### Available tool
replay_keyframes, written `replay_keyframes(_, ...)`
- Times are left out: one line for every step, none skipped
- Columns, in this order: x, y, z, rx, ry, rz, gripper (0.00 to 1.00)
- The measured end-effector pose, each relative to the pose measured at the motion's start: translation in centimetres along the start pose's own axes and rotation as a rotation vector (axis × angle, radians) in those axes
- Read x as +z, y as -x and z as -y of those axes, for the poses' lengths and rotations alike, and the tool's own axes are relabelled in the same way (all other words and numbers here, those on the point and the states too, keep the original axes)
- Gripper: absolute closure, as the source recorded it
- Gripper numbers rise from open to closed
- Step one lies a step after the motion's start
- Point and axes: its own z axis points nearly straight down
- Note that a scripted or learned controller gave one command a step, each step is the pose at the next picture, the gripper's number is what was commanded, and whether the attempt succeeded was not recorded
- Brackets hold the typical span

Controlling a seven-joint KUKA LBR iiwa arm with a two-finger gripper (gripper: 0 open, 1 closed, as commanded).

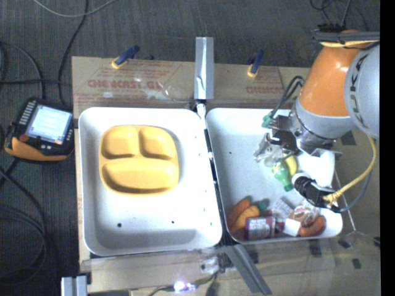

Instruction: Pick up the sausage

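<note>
Arm (pixel 345 91): rounded grey casing with a broad orange band above the wrist, dark lettering on the grey shell. Wrist carries black and metal fittings with thin wires. A yellow cable (pixel 361 174) loops off a black connector. Claw (pixel 271 147): small, pale metal.

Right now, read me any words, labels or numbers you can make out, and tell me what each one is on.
"KU", the visible part of vertical lettering on the grey arm.
Red printing on the cardboard sheet behind the bins: too blurred to read.
Screen of the handheld pendant: too small to read.
Labels on the packets in the right bin: unreadable.
</note>
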Motion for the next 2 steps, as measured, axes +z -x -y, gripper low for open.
replay_keyframes(12.96,5.44,-0.07,-0.255,-0.004,-0.004,1.0)
replay_keyframes(12.15,5.38,-0.05,-0.256,-0.006,-0.004,1.0)
